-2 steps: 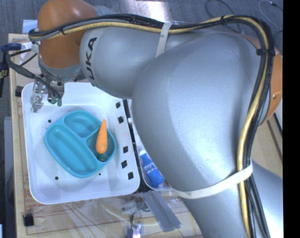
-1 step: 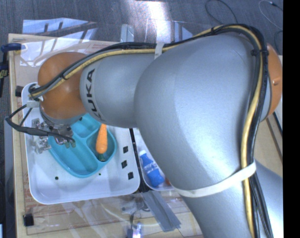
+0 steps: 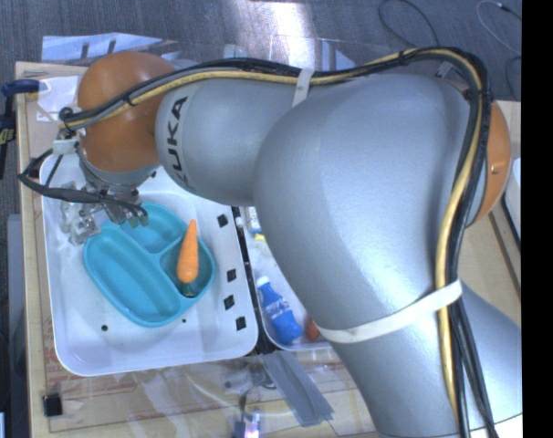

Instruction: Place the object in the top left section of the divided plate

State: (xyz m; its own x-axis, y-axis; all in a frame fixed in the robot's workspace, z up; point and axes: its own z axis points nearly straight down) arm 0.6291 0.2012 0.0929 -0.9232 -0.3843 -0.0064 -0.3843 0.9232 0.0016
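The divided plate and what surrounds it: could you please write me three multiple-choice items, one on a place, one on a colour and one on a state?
1. Where does the carrot lie?
A. on the plate's right side
B. in the right bin
C. on the floor

2. What colour is the plate?
A. red
B. light blue
C. black

3. How does the pincer stand relative to the plate?
A. far over the right bin
B. at the plate's upper left edge
C. under the bench

Answers: 1 A, the carrot rests across the plate's right sections. 2 B, the plate is plainly light blue in the left bin. 3 B, the pincer is at the plate's upper left rim.
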